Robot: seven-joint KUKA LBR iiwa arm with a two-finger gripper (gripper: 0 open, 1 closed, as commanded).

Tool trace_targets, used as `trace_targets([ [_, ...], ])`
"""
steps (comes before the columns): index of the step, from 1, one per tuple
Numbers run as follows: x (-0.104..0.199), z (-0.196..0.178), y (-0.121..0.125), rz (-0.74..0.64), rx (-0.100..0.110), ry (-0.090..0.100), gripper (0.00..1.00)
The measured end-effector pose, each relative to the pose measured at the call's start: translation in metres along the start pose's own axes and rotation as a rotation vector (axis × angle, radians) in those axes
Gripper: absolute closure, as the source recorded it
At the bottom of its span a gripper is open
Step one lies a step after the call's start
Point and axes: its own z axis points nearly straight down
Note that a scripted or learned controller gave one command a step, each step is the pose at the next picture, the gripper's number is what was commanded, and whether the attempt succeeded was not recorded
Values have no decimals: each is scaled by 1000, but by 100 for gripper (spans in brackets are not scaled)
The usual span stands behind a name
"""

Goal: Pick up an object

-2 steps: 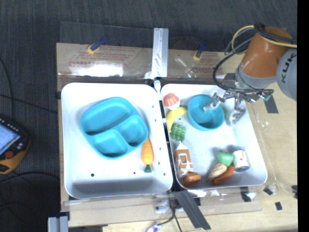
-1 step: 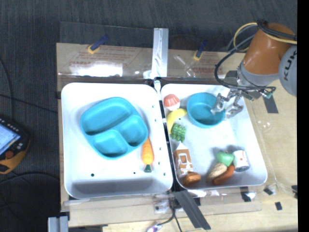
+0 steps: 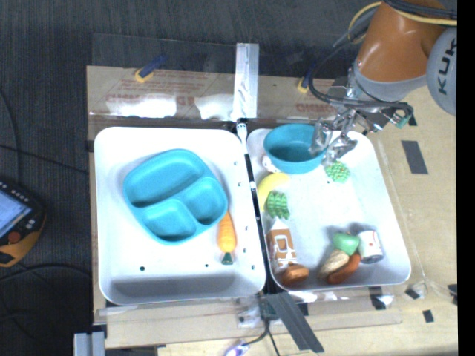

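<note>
**Gripper at the rim of the blue bowl**

The round, glossy blue plastic bowl sits in the far corner of the right white bin, hollow side up. The gripper is at its right rim; whether it is open or closed cannot be told. A small green knobbly ball lies just beside the bowl. A blue divided plastic tray lies in the left white bin, an orange toy carrot beside it.
</note>
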Motion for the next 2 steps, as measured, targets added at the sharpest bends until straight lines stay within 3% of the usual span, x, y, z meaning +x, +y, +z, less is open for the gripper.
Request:
trace_targets([
  [1, 26, -52, -27, 10, 0, 2, 100],
  [2, -29, -53, 22, 74, -1, 1, 100],
])
